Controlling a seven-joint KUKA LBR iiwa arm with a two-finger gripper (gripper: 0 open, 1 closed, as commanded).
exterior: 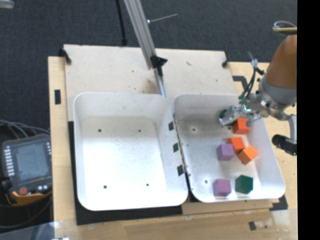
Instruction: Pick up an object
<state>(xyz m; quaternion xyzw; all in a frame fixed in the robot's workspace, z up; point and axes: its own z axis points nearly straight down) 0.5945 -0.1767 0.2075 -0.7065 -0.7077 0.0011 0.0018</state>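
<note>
From above, the grey arm (280, 86) with its orange band reaches in from the right and sets its hand (234, 116) low in the upper part of the right bin (200, 109). How far the hand is open cannot be told, for its metal parts blur together, and nothing can be seen held in it. Just beside the hand, on its right and a little below, sits an orange cube (241, 125), so near that it seems to touch the hand, though I cannot tell whether it does. Below the hand, further toward the near edge, a second orange cube (236, 143) lies against a purple cube (225, 152) on its left, and a third orange cube (248, 154), turned at an angle, lies just to the right of them. Well below the hand, near the bin's front wall, another purple cube (221, 187) and a dark green cube (244, 184) stand side by side. To the left of the hand lies the left bin (125, 134). Both bins rest on the wooden worktop (100, 69). An aluminium rail (140, 26) slants up and away beyond the hand, and a teach pendant (26, 164) lies far to the left, off the worktop.
</note>
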